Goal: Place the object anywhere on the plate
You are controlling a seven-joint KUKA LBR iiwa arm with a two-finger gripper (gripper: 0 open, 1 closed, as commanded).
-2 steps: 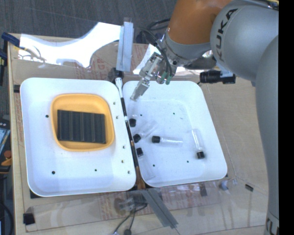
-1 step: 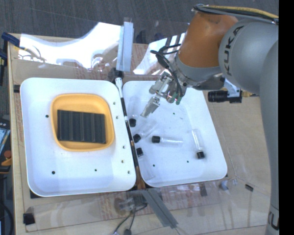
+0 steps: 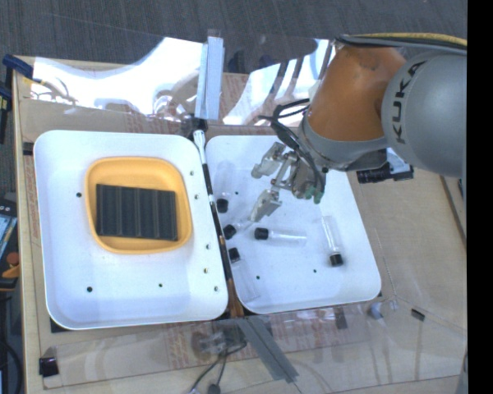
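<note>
A yellow plate point(image 3: 137, 173) with a dark ribbed centre lies in the left bin point(image 3: 57, 261). Several clear tubes with black caps lie in the right bin point(image 3: 312, 290): one point(image 3: 281, 236) near the middle, another point(image 3: 331, 240) to its right, and one point(image 3: 222, 189) by the left wall. My gripper point(image 3: 265, 186) hangs over the upper middle of the right bin. It is open, with nothing between its fingers. Its lower fingertip point(image 3: 263, 207) is just above and left of the middle tube.
Small black caps point(image 3: 228, 231) lie along the right bin's left wall. A ridge point(image 3: 212, 220) with black clips divides the two bins. The orange and grey arm point(image 3: 370, 105) covers the right bin's upper right corner. Clear sheeting point(image 3: 172, 64) lies behind the bins.
</note>
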